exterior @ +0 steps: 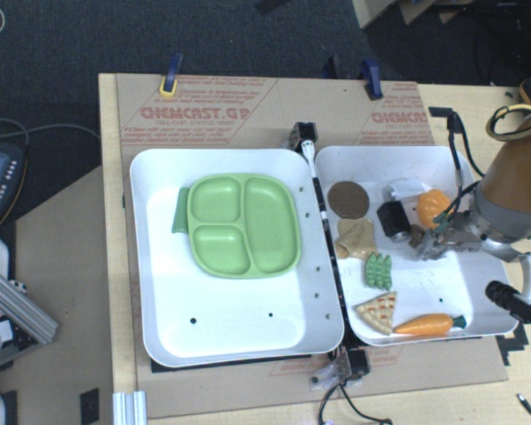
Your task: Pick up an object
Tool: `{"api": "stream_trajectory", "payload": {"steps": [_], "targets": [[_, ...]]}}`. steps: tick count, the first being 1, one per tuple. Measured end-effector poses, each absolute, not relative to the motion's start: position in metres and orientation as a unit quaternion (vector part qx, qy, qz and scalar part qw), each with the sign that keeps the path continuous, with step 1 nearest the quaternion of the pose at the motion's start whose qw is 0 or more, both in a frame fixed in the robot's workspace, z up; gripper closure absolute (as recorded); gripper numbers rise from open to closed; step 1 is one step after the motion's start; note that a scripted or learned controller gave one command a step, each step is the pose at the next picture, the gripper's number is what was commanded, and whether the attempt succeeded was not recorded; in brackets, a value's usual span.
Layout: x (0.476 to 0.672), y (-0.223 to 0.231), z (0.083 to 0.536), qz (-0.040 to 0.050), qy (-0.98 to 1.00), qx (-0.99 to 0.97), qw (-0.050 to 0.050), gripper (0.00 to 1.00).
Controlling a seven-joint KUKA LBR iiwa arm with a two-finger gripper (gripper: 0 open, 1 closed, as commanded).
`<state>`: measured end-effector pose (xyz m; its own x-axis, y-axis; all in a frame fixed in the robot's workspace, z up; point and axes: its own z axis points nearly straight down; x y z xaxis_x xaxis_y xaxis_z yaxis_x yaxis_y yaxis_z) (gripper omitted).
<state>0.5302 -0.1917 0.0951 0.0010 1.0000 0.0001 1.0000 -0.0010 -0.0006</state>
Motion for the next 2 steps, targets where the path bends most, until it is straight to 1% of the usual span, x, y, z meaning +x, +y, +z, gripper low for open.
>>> {"api": "stream_trajectory", "payload": {"steps": [1, 2], "targets": [[0.523, -0.196, 0.154, -0.0008, -0.707, -0.708, -0.003, 1.00], [0.519, -0.189, 0.212, -0.0014, -0.708, -0.707, -0.003, 1.00]]}}
